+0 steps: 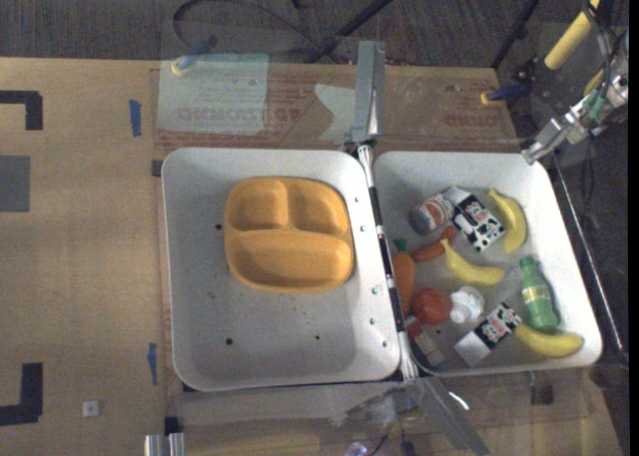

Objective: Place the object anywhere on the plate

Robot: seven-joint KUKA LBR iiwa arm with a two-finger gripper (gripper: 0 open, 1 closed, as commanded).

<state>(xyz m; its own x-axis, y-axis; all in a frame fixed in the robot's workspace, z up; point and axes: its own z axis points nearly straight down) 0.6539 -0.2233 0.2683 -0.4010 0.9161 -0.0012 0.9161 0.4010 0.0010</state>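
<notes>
Currently: orange three-compartment plastic plate [289, 233] in left white bin [190, 334]; end effector [559, 132] beyond right bin's far corner, grip state indiscernible.

Matt orange plastic plate [289, 232] in a smooth white plastic bin [190, 274]; glossy plastic bananas [510, 220] alongside.

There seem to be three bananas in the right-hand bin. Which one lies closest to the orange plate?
The middle banana, beside the carrot. The other two lie farther right: one by the bin's far side, one at its near right corner.

arm end [574, 125]: pale grey metal | yellow tube [571, 37] | green-white fittings above
</notes>
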